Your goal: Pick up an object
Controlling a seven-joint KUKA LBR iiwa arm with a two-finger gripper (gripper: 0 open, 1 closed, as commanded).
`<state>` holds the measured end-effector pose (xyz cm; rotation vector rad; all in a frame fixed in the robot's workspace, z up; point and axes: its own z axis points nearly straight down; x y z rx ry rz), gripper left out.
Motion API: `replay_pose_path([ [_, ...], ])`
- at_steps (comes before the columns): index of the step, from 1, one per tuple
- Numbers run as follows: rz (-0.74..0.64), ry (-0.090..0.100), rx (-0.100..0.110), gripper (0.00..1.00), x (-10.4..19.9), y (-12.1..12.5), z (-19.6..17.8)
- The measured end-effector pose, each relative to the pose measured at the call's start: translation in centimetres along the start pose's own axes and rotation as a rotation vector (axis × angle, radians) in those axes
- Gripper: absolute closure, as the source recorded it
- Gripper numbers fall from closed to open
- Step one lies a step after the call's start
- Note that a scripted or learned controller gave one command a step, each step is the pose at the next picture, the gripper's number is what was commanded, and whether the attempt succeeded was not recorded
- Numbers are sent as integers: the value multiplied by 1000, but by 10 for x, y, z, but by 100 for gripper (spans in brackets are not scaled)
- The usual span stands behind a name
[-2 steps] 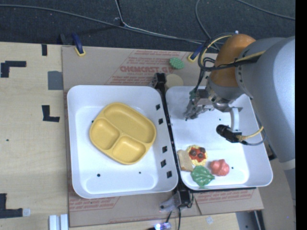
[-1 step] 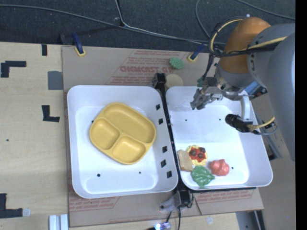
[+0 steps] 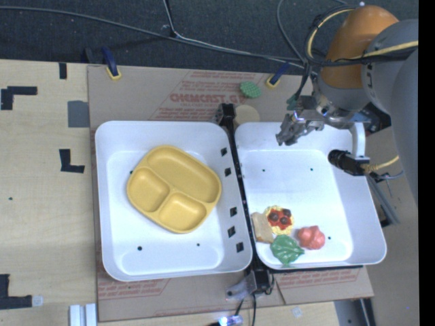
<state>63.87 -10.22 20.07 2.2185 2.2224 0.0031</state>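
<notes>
Four small toy foods lie clustered well below the claw (image 3: 291, 132), toward the near edge: a tan bread-like piece (image 3: 261, 227), touching a yellow piece with red and dark spots (image 3: 279, 217), a leafy green piece (image 3: 286, 250) beneath them, and a rounded red piece (image 3: 312, 237) rightmost.

A yellow tray (image 3: 174, 189) lies in a white bin (image 3: 112, 182); red (image 3: 311, 237) and green toys (image 3: 286, 250) beside.

The gripper (image 3: 291, 132) is small and dark, so its fingers blur together. The arm (image 3: 380, 53) runs off the right edge.
</notes>
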Motion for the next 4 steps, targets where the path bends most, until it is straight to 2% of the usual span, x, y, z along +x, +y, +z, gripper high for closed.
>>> replay_pose_path([
  [1,0,0,-1,100,1,1,-53],
  [3,-4,0,5,100,125,2,-30],
  [4,-3,0,4,100,182,1,-35],
])
